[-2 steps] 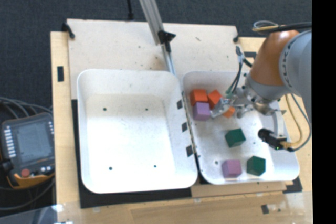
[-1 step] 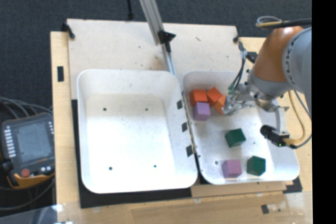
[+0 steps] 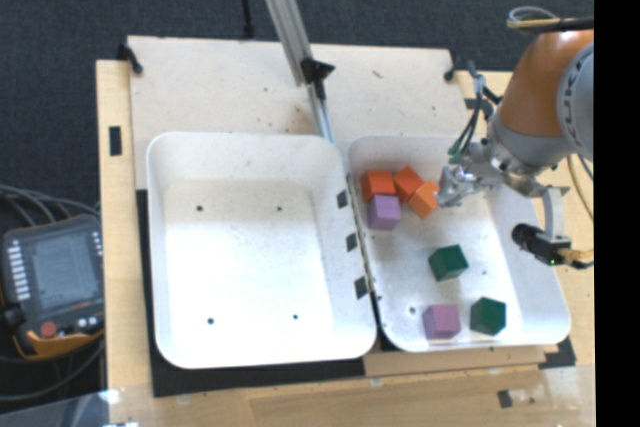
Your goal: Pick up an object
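The right bin holds several small blocks. Three orange blocks cluster at its upper left: one, one and one. A purple block lies just below them. A green block sits mid-bin. Near the front edge lie another purple block and another green block. My gripper hangs low over the bin, right beside the rightmost orange block. The wrist hides the fingertips.
The left bin stands beside the right one. A slanted aluminium post rises behind the bins. A teach pendant lies off the bench at the left. Cables run along the arm at the right.
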### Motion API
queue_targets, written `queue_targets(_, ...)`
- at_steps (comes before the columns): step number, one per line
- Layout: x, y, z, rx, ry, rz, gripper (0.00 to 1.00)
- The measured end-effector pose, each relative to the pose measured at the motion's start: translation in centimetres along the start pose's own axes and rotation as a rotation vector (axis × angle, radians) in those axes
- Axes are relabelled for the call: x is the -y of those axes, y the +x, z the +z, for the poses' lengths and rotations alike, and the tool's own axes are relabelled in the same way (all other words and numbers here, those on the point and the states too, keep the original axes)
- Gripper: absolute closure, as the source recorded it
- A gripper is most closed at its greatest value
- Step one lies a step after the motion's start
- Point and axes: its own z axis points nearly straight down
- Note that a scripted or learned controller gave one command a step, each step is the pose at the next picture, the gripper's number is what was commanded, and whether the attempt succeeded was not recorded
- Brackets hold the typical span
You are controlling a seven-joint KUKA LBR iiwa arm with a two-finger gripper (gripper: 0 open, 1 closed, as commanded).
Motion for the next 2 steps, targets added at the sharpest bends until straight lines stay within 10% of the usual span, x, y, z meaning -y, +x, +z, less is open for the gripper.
queue_targets(2, 0.2, 5.3, -5.3, -0.004, 0.003, -0.013, 1.00)
